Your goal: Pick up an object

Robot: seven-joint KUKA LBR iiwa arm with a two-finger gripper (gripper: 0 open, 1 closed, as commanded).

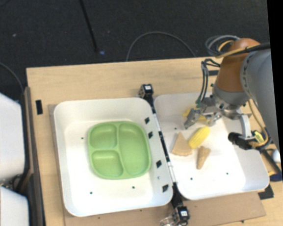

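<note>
Overhead, the gripper [197, 117] hangs low in the right bin [245, 175], just above a yellow corn cob [198, 136] (whether its fingers are spread or pressed together cannot be told). A tan bread slice [181, 146] and an ice-cream cone [203, 157] lie beside the cob. A green divided plate [119, 149] sits in the left bin [74, 189].
</note>
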